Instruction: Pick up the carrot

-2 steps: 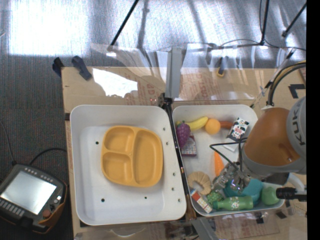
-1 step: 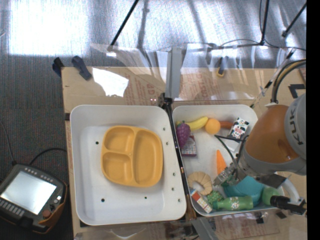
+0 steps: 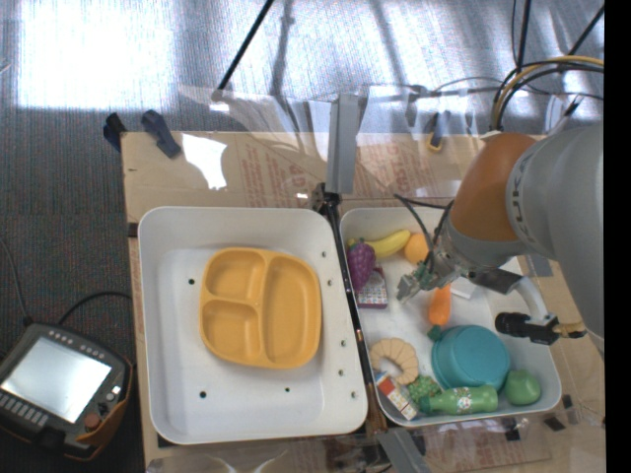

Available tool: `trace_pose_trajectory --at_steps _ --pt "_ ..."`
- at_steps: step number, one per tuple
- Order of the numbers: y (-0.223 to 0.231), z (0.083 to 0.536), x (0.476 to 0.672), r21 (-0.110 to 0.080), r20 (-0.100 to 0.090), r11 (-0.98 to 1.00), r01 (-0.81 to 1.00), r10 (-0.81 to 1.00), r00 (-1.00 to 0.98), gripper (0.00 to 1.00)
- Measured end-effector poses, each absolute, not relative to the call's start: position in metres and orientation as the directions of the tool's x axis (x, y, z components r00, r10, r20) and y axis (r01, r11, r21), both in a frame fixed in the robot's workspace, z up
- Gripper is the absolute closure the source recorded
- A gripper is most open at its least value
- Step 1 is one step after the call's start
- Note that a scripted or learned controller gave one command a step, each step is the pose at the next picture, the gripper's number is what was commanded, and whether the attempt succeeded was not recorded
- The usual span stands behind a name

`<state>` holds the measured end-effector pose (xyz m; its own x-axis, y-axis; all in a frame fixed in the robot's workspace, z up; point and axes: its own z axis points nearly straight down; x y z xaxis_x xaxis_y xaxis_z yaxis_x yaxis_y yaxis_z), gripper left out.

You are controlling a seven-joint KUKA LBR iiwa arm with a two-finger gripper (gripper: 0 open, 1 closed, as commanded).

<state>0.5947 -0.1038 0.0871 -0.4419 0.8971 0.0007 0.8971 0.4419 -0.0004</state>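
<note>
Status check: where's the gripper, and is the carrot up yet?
Gripper low in right bin, nothing visibly held. Carrot lying just right of it, not lifted. Teal bowl close below carrot; banana above.

Dark grey carpet floor (image 3: 59,215) with bright light falling in patches across it, up and left of the hand. Wooden bench top (image 3: 246,170) has glare on it. A tripod leg (image 3: 251,33) slants across the back, and a handheld screen unit (image 3: 59,382) sits low on the far left.
</note>
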Motion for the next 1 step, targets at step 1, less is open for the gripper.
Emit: trace_pose_trajectory --at_steps 1 --pt "-0.1978 0.0879 0.6008 -0.001 -0.001 0.524 0.852 0.852 -0.524 1.0"
